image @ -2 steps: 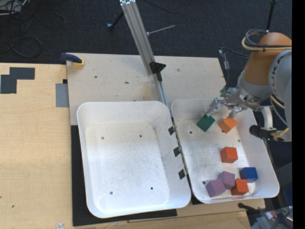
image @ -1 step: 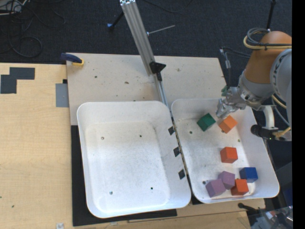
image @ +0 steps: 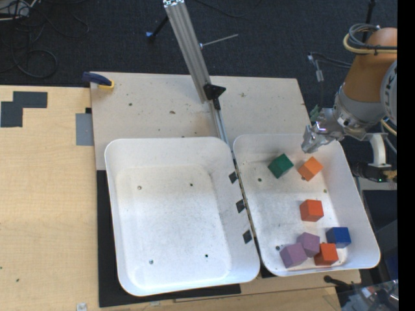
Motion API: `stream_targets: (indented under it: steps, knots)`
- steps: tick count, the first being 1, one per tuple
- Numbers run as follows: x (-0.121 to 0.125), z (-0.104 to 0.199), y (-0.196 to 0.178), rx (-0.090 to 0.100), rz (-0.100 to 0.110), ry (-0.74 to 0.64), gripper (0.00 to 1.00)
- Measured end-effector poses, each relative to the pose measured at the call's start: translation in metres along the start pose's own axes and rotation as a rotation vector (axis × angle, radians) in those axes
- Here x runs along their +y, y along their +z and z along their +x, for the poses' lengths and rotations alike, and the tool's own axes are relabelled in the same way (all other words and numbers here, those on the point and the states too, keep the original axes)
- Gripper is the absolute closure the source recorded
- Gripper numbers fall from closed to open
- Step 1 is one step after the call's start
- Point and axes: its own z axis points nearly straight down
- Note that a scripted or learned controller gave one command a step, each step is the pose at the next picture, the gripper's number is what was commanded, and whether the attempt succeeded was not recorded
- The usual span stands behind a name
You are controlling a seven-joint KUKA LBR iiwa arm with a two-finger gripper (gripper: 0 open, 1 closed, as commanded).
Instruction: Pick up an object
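Observation:
The right bin (image: 360, 199) holds several small blocks. A green cube (image: 281, 166) and an orange cube (image: 310, 168) lie near its far end. A red-orange cube (image: 312, 210) sits mid-bin. At the near end a blue cube (image: 338, 236), another orange cube (image: 327, 254) and two purple cubes (image: 310, 243) (image: 292, 255) are clustered. My gripper (image: 312, 138) hangs over the bin's far right corner, just above and behind the orange cube, with nothing visibly held.
The left bin (image: 130, 154) lies beside the right one, with black clips along the shared edge. A slanted aluminium rail (image: 189, 41) rises behind the bins. A blue-and-yellow clamp (image: 98, 80) sits at the board's far left corner.

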Motion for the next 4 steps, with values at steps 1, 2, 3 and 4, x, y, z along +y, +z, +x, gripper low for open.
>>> stream_targets:
  steps: [1,2,3,4]
  knots:
    - [-0.006,0.004,-0.047,0.0,-0.001,-0.002,1.0]
    - [-0.004,0.012,-0.096,0.0,-0.002,-0.004,1.0]
    - [-0.019,0.06,-0.083,0.003,0.007,-0.006,1.0]
    - [-0.022,0.118,-0.068,0.003,0.007,-0.007,1.0]
